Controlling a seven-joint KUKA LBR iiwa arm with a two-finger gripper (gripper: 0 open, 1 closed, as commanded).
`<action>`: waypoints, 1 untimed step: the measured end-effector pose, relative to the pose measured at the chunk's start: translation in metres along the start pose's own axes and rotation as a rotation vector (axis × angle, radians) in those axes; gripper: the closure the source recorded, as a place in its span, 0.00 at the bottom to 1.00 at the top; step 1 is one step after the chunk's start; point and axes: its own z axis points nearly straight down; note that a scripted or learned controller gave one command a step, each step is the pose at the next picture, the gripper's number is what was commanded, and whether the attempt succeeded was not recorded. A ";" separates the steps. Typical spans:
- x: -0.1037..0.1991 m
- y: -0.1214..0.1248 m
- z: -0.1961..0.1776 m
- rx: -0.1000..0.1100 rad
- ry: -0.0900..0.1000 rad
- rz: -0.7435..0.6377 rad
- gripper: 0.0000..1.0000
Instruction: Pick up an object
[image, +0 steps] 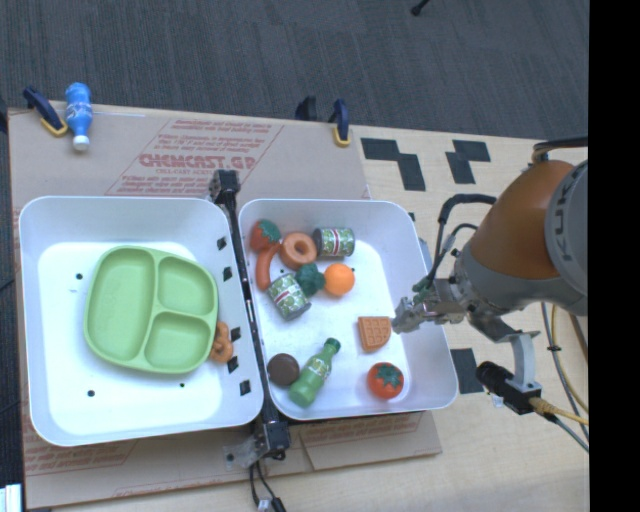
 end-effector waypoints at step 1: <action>0.030 0.055 -0.068 -0.004 -0.001 -0.001 1.00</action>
